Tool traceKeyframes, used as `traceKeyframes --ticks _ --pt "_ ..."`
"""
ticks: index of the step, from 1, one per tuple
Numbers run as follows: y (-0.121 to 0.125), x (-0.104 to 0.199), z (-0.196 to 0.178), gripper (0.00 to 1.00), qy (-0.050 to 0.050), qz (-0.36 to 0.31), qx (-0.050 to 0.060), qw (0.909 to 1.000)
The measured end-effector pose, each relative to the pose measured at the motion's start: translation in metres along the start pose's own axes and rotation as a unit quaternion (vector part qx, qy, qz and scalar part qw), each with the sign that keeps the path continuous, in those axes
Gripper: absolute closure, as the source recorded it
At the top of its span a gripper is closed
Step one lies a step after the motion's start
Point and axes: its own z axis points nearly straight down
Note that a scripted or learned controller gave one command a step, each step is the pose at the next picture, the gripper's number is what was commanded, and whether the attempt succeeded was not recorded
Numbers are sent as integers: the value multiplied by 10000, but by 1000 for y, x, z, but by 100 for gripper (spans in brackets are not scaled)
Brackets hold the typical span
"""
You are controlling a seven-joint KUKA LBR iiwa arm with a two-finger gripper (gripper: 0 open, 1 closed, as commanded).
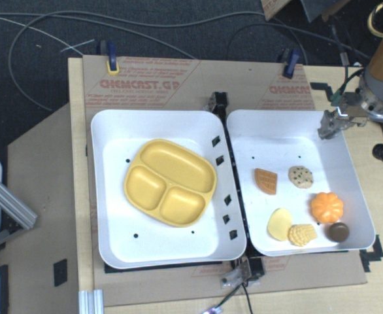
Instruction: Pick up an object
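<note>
The right bin (276,133) holds several small items: a tan wedge (266,180), a speckled cookie (300,176), an orange pumpkin (327,206), a dark brown ball (338,231), a pale yellow piece (280,224) and a ridged yellow piece (302,234). My gripper (329,124) hangs over the far right corner of that bin, well above and behind the items, touching none of them. Nothing is seen held in it.
A yellow divided plate (170,183) lies in the middle of the left bin (113,142). Black clips run along the seam between the bins. Blue clamps (112,56) hold the cardboard at the back. Cables trail across the dark floor behind.
</note>
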Motion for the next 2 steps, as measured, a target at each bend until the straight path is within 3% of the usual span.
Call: traceKeyframes --ticks 2 --pt "-20 106 -5 100 20 -23 30 10000"
